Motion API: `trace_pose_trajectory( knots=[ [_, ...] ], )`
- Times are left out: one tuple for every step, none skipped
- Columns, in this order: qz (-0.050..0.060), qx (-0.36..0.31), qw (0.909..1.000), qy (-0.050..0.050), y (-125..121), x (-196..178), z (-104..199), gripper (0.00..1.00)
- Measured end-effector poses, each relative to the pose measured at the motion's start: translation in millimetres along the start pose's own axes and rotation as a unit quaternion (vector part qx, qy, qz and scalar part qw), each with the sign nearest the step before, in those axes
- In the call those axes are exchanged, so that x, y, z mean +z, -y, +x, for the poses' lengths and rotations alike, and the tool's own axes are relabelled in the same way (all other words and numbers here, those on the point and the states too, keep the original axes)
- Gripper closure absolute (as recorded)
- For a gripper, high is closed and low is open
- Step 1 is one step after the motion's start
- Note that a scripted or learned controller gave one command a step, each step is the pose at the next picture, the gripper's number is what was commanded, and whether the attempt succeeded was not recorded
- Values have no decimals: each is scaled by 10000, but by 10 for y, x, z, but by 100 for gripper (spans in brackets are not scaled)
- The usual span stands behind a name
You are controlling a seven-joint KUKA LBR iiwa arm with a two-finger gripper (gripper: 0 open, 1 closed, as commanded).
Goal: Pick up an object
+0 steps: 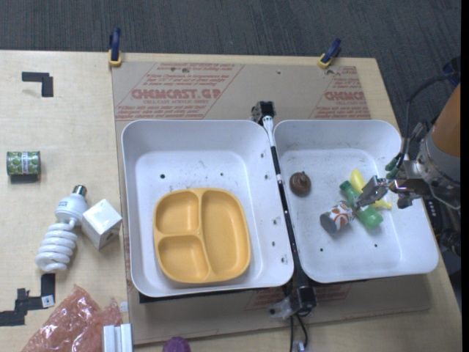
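The right bin point(381, 259) holds a small brown round object point(299, 183) near its left wall. Right of the brown piece lies a grey, red and white can-like object point(336, 218) on its side. Beside the can sits a cluster of green and yellow pieces point(366, 210), with one yellow piece point(357, 178) at its far end. My gripper point(374, 191) reaches in from the right and hovers right over this cluster, partly covering it. Whether it touches or holds any piece is hidden.
The left bin point(139, 196) carries a yellow divided plate point(201, 235). A black divider point(277, 174) runs between the bins. Left of the bins on the bench lie a spiral light bulb point(60, 233), a white cube point(102, 223), a green can point(23, 163) and a pink bag point(69, 321).
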State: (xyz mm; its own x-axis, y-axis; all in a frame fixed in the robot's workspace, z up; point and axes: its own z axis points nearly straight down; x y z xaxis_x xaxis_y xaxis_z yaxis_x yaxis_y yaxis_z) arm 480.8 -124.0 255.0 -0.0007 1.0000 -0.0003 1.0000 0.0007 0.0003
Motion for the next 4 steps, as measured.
trace_pose_trajectory(
  knots=[
    [1, 10, 10000, -1, 31, 991, -125, 0],
    [2, 12, 10000, -3, 34, 1627, 79, 0],
    [-11, 23, 10000, 0, 21, 1529, 72, 100],
    [-10, 20, 10000, 0, 22, 1529, 72, 0]
  ],
)
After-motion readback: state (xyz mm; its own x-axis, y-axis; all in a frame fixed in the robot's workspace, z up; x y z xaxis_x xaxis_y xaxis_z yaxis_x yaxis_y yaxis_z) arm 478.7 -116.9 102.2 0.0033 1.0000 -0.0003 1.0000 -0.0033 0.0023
